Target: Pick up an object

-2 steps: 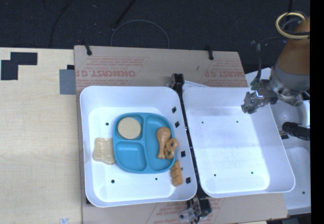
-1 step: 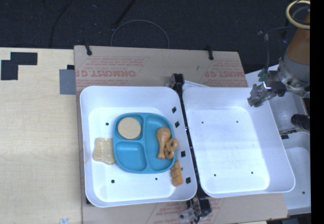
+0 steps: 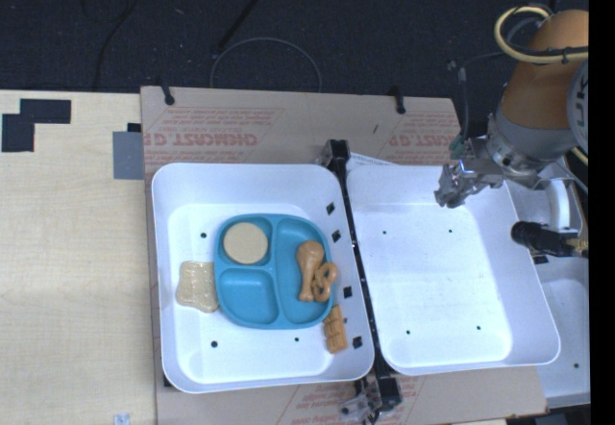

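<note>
Pincer (image 3: 455, 185) hangs over right bin (image 3: 500, 337), can't tell its state. Drumstick (image 3: 309, 266) lies on blue tray (image 3: 252, 303) in left bin (image 3: 183, 356); looks light, rigid, slick. Grab mid-shaft, I'd say.

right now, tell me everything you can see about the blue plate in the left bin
The blue plate is a rounded, glossy, plastic-looking tray with three compartments, lying flat in the left bin. Its upper-left compartment holds a round tan disc; the right one holds a drumstick-shaped piece and a pretzel; the lower-left one is bare. A pale, bread-like piece lies against its left edge, and a small brown piece sits by its lower-right corner.
</note>
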`<state>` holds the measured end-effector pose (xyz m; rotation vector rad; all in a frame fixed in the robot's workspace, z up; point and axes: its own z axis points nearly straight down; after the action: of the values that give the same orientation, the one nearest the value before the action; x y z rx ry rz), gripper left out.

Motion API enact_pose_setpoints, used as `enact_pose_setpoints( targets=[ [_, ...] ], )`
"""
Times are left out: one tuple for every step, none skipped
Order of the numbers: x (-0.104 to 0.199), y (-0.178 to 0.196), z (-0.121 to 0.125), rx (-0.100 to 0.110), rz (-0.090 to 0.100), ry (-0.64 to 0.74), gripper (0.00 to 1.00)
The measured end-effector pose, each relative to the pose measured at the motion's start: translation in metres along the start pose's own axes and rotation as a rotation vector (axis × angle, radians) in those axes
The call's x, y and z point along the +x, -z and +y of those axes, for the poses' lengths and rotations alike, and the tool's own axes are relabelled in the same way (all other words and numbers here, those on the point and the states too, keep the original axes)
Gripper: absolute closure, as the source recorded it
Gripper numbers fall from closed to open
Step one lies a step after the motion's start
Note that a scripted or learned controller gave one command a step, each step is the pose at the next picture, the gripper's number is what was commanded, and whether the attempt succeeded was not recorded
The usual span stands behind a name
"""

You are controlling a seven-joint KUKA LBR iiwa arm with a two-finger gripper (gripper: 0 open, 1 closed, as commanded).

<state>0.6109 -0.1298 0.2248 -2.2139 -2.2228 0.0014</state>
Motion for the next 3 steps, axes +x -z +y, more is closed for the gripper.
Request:
enact_pose_setpoints(
  targets=[
    [0.05,0.01,0.001,-0.001,0.0,0.001,1.0],
    [0.101,-0.001,0.009,0.001,-0.001,0.0,1.0],
    [0.158,0.006,0.002,0.0,0.0,0.002,1.0]
  ],
)
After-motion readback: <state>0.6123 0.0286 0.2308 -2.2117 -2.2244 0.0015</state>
